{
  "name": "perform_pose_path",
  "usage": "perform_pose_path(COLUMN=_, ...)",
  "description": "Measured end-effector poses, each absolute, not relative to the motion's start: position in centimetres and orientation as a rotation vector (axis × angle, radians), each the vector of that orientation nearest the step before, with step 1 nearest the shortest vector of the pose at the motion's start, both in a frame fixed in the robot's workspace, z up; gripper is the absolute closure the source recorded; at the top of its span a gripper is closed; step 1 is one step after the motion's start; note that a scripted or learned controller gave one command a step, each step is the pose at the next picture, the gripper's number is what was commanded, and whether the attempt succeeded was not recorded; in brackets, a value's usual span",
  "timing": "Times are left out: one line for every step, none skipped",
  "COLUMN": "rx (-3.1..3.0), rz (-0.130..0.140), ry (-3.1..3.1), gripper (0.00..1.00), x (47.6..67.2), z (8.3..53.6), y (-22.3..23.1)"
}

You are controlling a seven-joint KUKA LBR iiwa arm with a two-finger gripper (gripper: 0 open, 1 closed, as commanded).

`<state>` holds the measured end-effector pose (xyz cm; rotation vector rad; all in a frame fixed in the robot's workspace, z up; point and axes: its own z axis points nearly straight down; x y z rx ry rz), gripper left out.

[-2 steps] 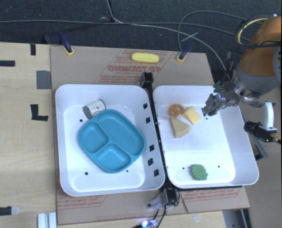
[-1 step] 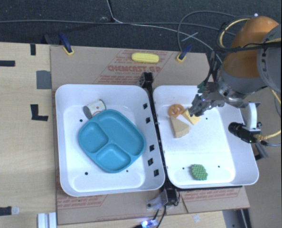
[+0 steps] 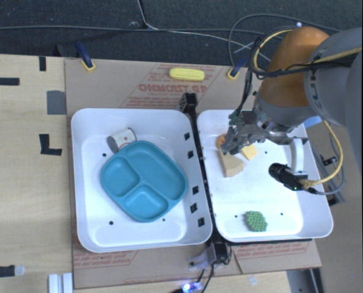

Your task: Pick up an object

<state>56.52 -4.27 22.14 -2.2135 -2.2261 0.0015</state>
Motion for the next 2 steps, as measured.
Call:
perform_pose_path(rx=-2.211, rz=0.001, ry=-2.228, gripper=1.0, x=56.5, z=21.6, y=2.0)
perform_pose_path(rx=-2.212, rz=0.001, ry=-2.227, gripper=1.0, x=57.1, z=21.3, y=7.1)
